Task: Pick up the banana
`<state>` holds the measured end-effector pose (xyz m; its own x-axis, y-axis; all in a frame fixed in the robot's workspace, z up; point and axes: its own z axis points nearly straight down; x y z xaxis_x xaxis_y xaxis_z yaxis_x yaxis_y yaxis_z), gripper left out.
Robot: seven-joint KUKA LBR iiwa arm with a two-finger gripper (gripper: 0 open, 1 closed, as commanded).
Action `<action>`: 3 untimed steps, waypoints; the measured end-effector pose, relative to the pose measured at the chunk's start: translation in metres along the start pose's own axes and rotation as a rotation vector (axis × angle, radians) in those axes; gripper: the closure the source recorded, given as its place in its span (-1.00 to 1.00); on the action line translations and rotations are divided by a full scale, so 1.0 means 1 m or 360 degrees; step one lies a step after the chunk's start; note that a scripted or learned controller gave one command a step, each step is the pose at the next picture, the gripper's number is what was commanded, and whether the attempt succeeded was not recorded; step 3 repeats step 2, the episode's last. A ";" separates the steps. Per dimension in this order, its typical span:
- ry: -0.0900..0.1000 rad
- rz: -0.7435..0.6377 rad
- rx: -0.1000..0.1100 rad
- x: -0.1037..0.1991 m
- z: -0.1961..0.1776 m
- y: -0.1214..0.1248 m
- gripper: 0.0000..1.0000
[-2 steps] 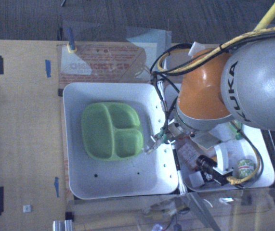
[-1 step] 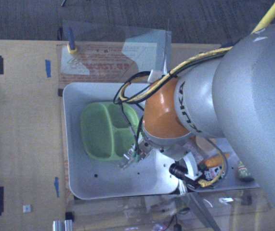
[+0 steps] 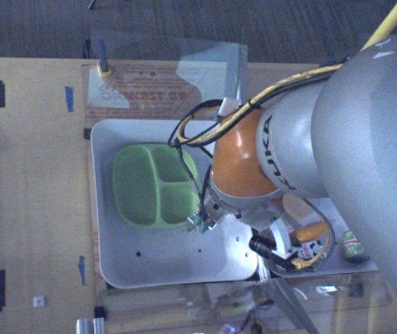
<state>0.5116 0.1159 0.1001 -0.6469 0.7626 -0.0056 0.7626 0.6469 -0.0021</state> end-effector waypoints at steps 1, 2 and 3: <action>0.0044 0.0246 0.0103 -0.025 -0.071 0.052 1.00; -0.0012 0.0675 0.0028 -0.037 -0.129 0.112 1.00; -0.0012 0.0675 0.0028 -0.037 -0.129 0.112 1.00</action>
